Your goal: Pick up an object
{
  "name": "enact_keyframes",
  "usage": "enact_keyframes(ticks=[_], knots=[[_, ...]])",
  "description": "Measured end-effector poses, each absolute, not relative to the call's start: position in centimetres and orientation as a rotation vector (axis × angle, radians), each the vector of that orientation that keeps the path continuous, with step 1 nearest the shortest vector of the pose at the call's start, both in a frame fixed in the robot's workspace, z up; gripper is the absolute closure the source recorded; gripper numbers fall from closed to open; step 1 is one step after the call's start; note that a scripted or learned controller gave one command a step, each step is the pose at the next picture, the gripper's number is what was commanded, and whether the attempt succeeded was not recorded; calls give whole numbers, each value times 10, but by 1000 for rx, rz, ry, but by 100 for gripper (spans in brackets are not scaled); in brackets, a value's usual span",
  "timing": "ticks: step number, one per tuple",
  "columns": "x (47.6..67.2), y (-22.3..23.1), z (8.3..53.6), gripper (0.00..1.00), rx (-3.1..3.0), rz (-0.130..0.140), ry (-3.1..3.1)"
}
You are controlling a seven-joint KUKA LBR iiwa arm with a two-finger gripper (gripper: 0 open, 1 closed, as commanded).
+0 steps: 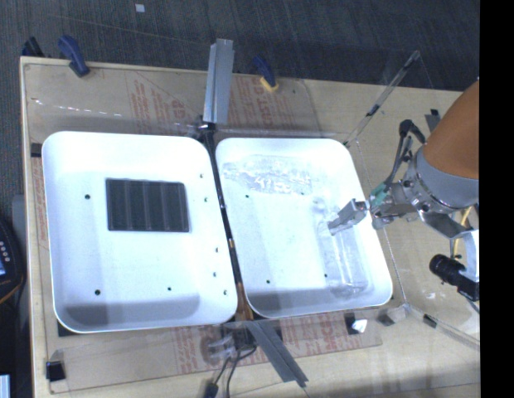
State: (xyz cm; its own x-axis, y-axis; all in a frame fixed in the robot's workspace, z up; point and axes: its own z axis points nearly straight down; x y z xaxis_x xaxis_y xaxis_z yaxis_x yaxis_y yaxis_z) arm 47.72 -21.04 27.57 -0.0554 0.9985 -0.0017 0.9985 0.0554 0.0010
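A dark grey ribbed rectangular block (147, 205) lies flat in the left bin (66, 152), a little left of its middle. In the right bin (273, 264) a crumpled clear plastic piece (269, 177) lies along the far wall. A clear tube-like item (344, 259) rests by the right wall. My gripper (350, 215) reaches in from the right and hangs low over the right side of the right bin, just above the upper end of the clear tube-like item. Whether it touches that item is not visible.
The grey arm with its orange band (456, 152) fills the right edge beside the right bin. A metal bar (218, 81) stands at the back between the bins and a bracket (269, 351) at the front. Blue clamps (75, 56) hold the board's far edge.
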Motion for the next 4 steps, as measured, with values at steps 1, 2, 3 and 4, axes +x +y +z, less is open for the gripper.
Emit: enact_keyframes(ticks=[1,2,3,4], knots=[[477,-211,288,0,2192,-2,2250],[477,-210,279,0,1536,-1,2743],[524,-211,261,0,1780,-2,2588],[481,-211,289,0,2084,-2,2353]])
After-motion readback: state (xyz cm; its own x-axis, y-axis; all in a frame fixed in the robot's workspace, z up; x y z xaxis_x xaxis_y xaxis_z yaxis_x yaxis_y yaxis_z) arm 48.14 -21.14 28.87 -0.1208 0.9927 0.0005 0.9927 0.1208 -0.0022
